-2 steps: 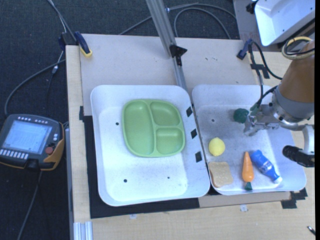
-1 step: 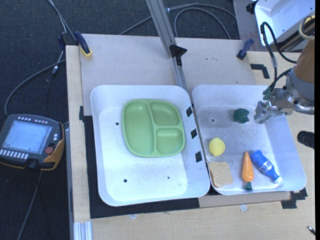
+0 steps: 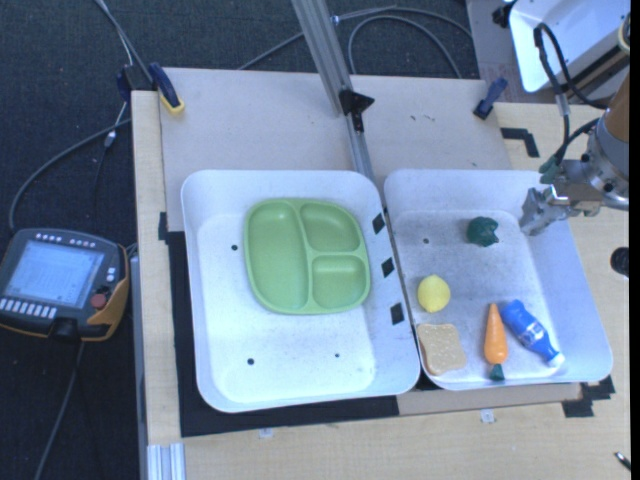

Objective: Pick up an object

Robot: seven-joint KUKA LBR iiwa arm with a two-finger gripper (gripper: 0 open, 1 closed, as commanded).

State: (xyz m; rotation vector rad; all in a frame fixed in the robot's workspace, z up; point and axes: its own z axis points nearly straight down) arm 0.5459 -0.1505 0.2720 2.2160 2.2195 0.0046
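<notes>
The right bin (image 3: 560,268) holds a dark green broccoli-like piece (image 3: 482,231), a yellow lemon (image 3: 433,293), a slice of toast (image 3: 441,347), an orange carrot (image 3: 495,336) and a blue bottle (image 3: 528,331). My gripper (image 3: 538,211) hangs over the bin's upper right corner, to the right of the green piece and apart from it. Nothing shows between its fingers.
The left bin (image 3: 215,368) carries a light green divided plate (image 3: 305,255). A metal pole (image 3: 325,43) slants across the back of the bench. Blue clamps (image 3: 166,88) sit at the bench's rear corners. A teach pendant (image 3: 60,283) lies on the floor at left.
</notes>
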